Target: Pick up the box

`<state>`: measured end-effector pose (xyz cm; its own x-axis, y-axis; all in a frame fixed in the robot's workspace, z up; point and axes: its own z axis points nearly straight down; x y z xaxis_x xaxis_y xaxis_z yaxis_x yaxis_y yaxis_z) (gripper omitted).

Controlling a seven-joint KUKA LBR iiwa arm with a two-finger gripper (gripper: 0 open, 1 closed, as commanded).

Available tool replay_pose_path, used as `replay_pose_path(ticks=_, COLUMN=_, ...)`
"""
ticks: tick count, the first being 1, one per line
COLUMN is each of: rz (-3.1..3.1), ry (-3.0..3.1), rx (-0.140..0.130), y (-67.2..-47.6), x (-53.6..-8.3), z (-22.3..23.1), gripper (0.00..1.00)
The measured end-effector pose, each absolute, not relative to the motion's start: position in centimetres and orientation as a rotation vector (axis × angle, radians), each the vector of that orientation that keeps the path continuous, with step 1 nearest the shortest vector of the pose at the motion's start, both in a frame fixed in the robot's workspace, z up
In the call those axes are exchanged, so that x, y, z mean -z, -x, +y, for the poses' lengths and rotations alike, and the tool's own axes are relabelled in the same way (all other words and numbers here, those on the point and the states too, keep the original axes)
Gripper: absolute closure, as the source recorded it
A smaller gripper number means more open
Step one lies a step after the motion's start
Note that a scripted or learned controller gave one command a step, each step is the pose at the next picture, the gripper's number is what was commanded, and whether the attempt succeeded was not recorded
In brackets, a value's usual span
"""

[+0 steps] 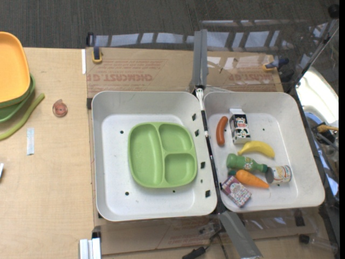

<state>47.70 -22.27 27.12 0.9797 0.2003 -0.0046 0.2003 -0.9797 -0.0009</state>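
Box: small, white w/ black print, lying in the right bin, upper-middle of its floor. It sits just beside a red sausage on its left, w/ a narrow gap between them. Banana lies just below the box, close to its lower end; can't tell if they touch.

Lower in the same bin: green bottle-like item on its side, orange carrot right under it and touching or nearly so, small can at the carrot's right end. Flat dark-red packet lies tilted near the bin's front-left corner, just below-left of the carrot. It's also boxy, but flatter than the white one.

Left bin holds one green divided plate, three compartments, roughly centred, flat on the floor. The bins meet edge to edge along the middle, both on brown cardboard.

Left of the bins, wooden tabletop: orange plate stacked on green ones at the far-left edge, small pink round thing near them, short pale strip below it.

Gripper: open or closed, can't tell. Nothing touches the box from above; it rests on the bin floor.
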Motion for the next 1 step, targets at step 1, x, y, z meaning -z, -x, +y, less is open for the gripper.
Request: replay_pose_path(ticks=1, rz=-0.32, ry=3.124, rx=-0.009, y=-50.29, x=-24.52, z=-22.18, gripper=1.0)
